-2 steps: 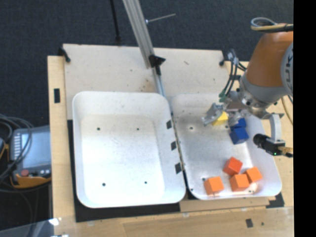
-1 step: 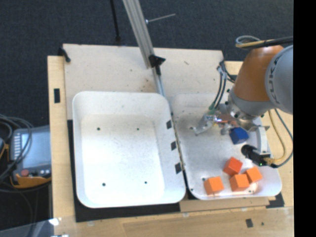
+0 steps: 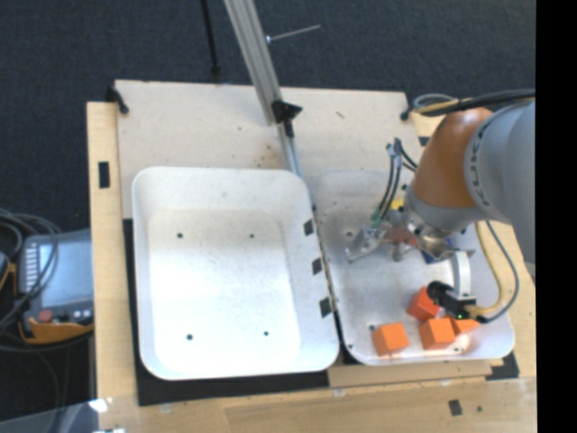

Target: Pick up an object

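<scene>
Three orange blocks lie in the right bin near its front edge. One orange block sits at the front middle, another orange block to its right, and a third orange block just behind them. My gripper hangs over the middle of the right bin, well behind and left of the blocks, with nothing visibly between its fingers. The grey arm with its orange band reaches in from the right above it.
The left bin stands beside the right one. A slanted metal pole rises from the bench behind the bins. Cables hang along the right bin's right side. A pendant device lies off the bench at left.
</scene>
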Motion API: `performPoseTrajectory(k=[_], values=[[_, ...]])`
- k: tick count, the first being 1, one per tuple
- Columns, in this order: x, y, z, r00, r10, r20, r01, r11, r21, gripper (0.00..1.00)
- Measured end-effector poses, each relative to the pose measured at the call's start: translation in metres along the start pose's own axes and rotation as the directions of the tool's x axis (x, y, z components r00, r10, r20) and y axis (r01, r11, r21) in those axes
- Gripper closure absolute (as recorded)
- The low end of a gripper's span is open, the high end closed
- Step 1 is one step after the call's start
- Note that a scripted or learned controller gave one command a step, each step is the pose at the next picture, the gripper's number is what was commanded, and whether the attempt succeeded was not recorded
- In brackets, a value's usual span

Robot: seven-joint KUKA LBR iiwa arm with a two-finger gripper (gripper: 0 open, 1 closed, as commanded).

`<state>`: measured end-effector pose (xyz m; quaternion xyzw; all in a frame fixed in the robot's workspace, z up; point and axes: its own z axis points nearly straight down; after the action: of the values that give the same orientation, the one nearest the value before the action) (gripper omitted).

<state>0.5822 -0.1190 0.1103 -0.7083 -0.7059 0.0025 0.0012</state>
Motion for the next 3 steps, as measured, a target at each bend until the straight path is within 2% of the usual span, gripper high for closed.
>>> performPoseTrajectory(k=[1, 2, 3], values=[[0.001, 0.002, -0.015, 1.000, 0.006, -0.003, -0.006, 1.000, -0.009, 1.00], [0.004, 0.005, -0.078, 1.000, -0.007, -0.001, 0.007, 1.000, -0.013, 1.00], [0.002, 0.003, -0.123, 1.000, -0.008, -0.001, 0.008, 1.000, -0.012, 1.00]])
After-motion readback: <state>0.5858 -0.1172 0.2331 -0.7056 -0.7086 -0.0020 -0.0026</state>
